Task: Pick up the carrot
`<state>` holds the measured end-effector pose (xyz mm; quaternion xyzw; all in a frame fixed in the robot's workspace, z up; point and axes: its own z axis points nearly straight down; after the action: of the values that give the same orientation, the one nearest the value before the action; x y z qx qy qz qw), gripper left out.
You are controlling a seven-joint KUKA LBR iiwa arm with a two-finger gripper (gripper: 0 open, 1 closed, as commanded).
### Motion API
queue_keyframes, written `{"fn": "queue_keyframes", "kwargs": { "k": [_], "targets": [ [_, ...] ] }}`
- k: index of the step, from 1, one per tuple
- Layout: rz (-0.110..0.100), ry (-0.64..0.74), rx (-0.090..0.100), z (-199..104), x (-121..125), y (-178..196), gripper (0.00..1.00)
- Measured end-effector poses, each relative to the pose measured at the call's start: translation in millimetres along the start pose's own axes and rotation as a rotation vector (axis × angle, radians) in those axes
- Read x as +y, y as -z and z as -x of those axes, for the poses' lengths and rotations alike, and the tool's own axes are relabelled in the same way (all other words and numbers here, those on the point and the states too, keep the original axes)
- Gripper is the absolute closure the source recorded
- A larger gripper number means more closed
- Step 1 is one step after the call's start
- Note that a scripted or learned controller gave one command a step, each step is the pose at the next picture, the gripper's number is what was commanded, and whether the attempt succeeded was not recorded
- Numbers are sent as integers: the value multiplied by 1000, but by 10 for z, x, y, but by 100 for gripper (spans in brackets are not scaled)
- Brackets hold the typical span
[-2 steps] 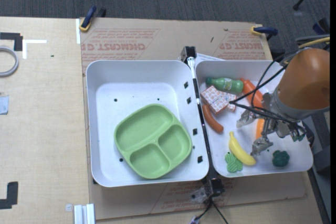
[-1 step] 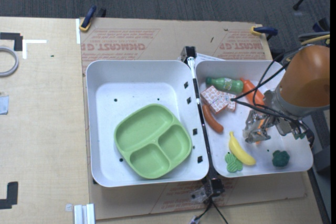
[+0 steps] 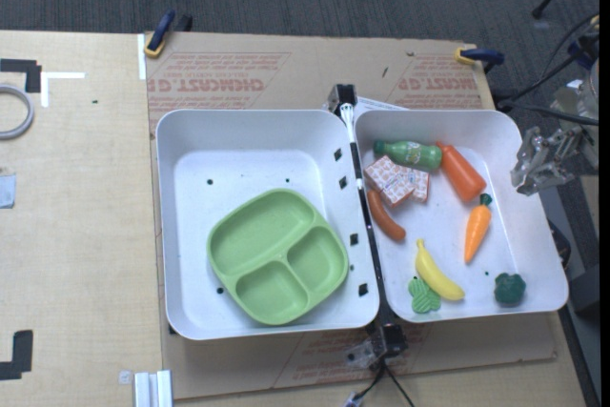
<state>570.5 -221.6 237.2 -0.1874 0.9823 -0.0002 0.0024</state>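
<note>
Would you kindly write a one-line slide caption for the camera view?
Tool at the right bin's outer rim, apart from the carrot lying among toy foods; green tray in left bin.

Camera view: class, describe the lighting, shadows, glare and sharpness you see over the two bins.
In the camera view, lighting is soft and even; the green three-compartment plate casts a faint shadow in the left white bin; no strong glare on the right white bin; the small orange carrot with green top looks sharp, while the metal gripper at the right edge is slightly soft.
</note>
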Motion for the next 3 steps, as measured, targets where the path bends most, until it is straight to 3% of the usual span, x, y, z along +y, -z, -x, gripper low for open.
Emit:
{"fn": "queue_keyframes", "kwargs": {
  "k": [1,2,3],
  "targets": [
    [0,0,0,0,0,0,0],
    [1,-53,1,-250,97,-1176,0],
    [1,89,2,-32,578,-1444,0]
  ]
}}
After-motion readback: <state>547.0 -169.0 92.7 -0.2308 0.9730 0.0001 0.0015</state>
